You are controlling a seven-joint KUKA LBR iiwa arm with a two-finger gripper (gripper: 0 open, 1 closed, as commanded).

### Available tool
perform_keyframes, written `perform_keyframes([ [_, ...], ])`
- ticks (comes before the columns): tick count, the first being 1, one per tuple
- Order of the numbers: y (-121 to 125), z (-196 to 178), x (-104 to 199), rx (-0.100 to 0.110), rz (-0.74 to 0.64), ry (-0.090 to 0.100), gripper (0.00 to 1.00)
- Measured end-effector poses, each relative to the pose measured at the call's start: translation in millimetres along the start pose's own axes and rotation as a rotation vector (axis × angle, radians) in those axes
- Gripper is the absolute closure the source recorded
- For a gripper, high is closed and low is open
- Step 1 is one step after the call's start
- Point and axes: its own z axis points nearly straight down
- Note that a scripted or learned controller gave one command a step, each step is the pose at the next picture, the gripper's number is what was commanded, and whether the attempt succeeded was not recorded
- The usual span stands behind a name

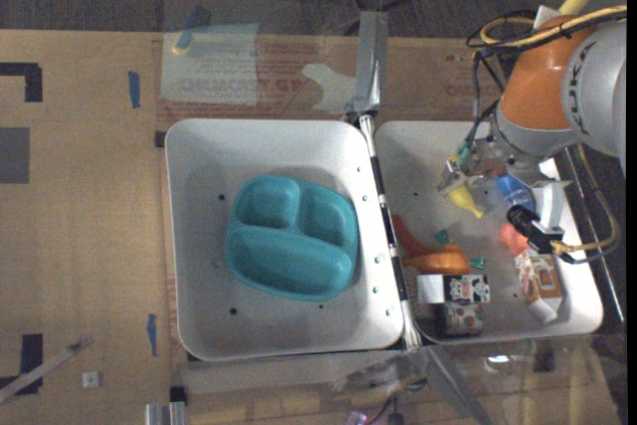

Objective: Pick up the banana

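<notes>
Banana (466,199): a small yellow piece in the right bin (587,318), toward its upper middle, long axis running from upper left to lower right as far as can be judged. The gripper (476,176) hangs just above and beside it, at its upper end; whether it is open or closed cannot be told. Orange and red items (438,261) lie nearby, below. The teal tray (292,236) sits in the left bin (189,164).
</notes>
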Motion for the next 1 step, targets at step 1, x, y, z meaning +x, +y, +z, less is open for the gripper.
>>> perform_keyframes([
  [1, 22.2, -85.3, 41.8, 0.010, -0.013, 0.003, 1.00],
])
